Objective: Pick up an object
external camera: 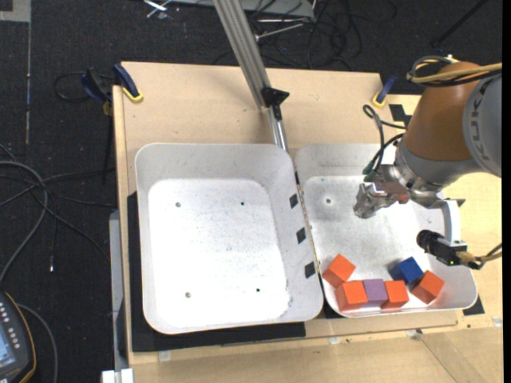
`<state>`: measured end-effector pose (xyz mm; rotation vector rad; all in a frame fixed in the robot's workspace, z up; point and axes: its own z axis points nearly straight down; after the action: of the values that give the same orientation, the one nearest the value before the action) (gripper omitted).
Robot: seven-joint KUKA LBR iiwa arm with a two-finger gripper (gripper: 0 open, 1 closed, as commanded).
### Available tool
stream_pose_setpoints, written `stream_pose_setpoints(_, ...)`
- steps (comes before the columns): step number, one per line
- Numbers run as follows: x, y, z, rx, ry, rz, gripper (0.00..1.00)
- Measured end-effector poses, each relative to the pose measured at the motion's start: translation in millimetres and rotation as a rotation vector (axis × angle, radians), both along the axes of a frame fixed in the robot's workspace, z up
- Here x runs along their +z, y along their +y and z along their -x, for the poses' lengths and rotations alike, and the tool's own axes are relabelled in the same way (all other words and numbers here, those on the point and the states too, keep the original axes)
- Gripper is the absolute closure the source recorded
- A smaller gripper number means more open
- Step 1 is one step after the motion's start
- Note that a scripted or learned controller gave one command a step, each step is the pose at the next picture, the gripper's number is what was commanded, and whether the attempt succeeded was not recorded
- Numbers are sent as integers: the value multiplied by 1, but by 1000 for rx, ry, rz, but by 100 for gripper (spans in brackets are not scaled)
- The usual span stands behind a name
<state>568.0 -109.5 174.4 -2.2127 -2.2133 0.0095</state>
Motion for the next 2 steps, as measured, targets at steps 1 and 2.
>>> stream_pose_setpoints(1, 28, -89, -20, -7, -18, 10, 100)
stream_pose_setpoints(2, -7, -9, -18, 7, -10, 0, 100)
